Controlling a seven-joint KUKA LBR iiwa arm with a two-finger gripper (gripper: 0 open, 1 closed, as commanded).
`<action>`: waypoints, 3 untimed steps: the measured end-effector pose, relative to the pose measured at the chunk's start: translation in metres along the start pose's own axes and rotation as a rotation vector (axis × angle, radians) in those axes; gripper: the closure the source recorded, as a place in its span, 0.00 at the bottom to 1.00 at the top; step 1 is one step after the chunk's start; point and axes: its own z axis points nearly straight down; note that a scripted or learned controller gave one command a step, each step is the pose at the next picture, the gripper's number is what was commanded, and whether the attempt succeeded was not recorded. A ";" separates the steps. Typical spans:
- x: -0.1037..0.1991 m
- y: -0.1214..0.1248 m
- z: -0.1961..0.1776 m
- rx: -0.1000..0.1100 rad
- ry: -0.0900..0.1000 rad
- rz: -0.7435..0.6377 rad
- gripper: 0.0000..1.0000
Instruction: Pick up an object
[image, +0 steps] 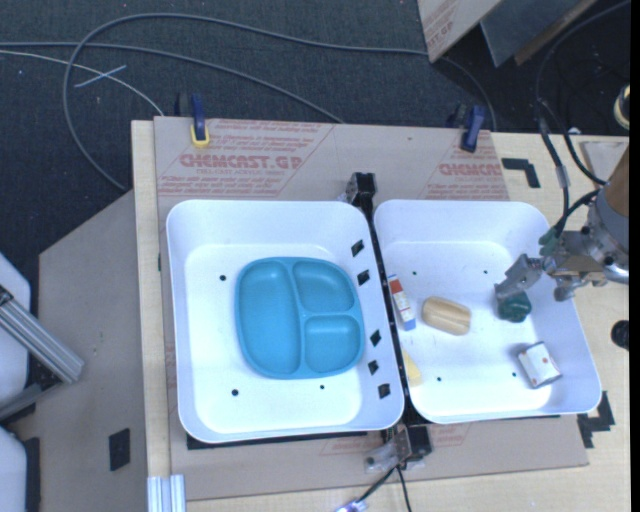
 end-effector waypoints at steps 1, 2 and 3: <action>0.000 0.002 -0.004 -0.009 -0.002 -0.002 0.00; -0.006 -0.003 0.041 -0.003 0.000 -0.001 0.00; -0.001 -0.002 0.104 -0.001 0.001 -0.002 0.00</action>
